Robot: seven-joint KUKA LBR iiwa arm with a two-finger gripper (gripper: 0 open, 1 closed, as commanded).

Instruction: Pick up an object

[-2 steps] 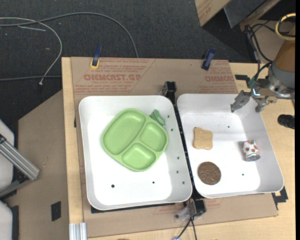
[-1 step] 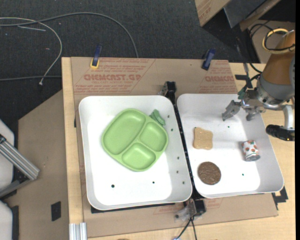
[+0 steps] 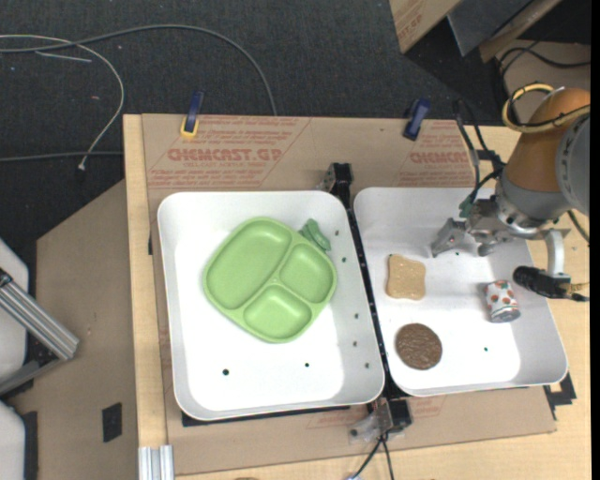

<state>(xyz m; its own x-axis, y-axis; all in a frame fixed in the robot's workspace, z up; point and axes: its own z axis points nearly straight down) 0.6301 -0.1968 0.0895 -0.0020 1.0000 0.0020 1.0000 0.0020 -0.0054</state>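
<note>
Gripper [image 3: 457, 236] above toast slice [image 3: 406, 277], holding nothing; can't tell if open. Toast light, flat, stiff: pinch edges.

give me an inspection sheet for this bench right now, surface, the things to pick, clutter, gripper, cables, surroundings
Surface: cardboard-covered bench bearing two shallow white bins, left bin and right bin, side by side.
Job's things: in the right bin, a tan bread slice, a round brown cookie and a small patterned can lying on its side; in the left bin, a green divided plate with a small green piece at its upper right edge.
Clutter: two blue clamps on the bench's far edge.
Gripper: gripper over the right bin's far part, holding nothing; fingers hard to make out.
Cables: thin cable on the dark floor; cables near the arm.
Surroundings: dark carpet, cardboard boxes at the top right.
</note>
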